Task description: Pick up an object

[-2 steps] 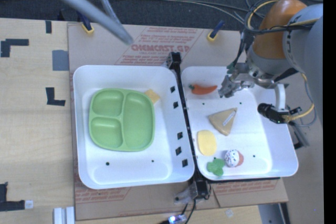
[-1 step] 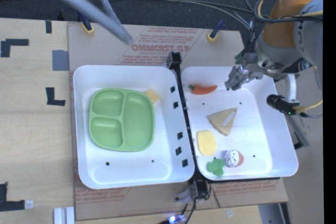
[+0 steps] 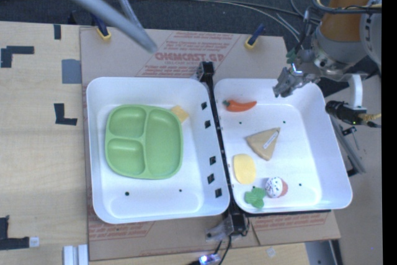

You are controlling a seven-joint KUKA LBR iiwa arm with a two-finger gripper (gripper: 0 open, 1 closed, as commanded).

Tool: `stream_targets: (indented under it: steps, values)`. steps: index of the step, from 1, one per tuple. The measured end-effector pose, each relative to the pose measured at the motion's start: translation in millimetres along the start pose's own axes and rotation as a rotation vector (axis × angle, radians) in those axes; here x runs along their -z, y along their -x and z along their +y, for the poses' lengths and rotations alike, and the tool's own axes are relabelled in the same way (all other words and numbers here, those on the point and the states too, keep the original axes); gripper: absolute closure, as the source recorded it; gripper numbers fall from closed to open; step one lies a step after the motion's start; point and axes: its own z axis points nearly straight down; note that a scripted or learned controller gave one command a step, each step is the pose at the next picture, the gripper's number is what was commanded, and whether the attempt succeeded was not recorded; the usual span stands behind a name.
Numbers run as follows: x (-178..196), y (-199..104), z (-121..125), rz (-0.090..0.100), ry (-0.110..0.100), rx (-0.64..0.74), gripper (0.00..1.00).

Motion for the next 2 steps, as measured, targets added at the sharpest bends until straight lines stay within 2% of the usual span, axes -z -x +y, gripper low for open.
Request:
stream_targets:
  steps: [1,2]
  values:
    - [0,-47,-11,0.001,-0.005,0.003,1.00]
    - [-14,-98,-38,0.001,-0.008,0.003,1.00]
